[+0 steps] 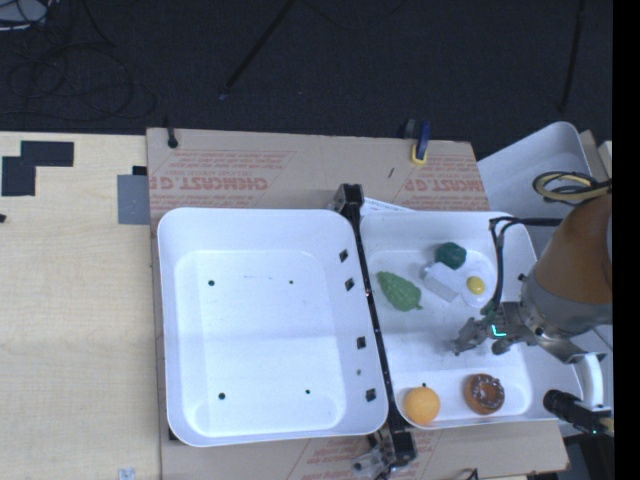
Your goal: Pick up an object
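On the left I see my worktop [70, 298], pale wood with a few dark shapes on it. Next comes a sheet of brown cardboard [300, 173] with red words, and both bins sit on it. The left bin [175, 238] is big and white with small dark dots on its floor. The right bin [400, 223] sits just beside it, and a black strip runs between them.

In the right bin, a green leafy toy [399, 292] lies near the left wall. Down at the near edge sits an orange ball [422, 405]. To its right is a brown donut [485, 394]. Near the back of the bin is a dark green lump [451, 255], with a clear little thing [440, 283] just beside it and a small yellow ball [475, 286] close by.

My pincer [468, 338] hangs low in the right bin, between the yellow ball and the donut. Nothing shows between its tips. It is too small and blurry for me to tell if it is spread or squeezed. My grey arm [570, 308] with its orange band [585, 253] reaches in from the right
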`<state>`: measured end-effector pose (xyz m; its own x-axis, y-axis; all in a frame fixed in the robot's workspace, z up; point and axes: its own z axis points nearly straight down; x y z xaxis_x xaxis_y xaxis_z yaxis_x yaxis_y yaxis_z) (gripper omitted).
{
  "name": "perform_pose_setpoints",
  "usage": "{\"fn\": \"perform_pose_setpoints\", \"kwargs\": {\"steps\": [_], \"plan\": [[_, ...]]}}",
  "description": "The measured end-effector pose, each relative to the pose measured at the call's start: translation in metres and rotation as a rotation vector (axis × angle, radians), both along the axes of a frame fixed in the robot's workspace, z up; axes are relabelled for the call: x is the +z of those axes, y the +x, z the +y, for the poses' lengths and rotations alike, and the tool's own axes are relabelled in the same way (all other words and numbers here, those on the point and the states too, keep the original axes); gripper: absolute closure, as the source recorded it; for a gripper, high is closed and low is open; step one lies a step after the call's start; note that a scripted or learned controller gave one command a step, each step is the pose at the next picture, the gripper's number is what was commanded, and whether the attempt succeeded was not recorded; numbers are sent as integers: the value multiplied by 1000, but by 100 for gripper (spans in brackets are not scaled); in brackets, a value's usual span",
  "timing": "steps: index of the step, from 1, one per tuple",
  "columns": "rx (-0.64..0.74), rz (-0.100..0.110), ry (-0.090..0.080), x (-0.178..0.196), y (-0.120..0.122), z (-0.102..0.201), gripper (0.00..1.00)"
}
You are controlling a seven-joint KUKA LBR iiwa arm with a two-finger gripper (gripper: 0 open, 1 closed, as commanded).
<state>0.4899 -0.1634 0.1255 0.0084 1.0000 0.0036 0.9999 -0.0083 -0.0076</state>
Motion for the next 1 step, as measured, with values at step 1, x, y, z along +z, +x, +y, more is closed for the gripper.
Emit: {"fn": "perform_pose_setpoints", "kwargs": {"steps": [1], "plan": [[7, -12, -8, 64, 18, -49, 0]]}}
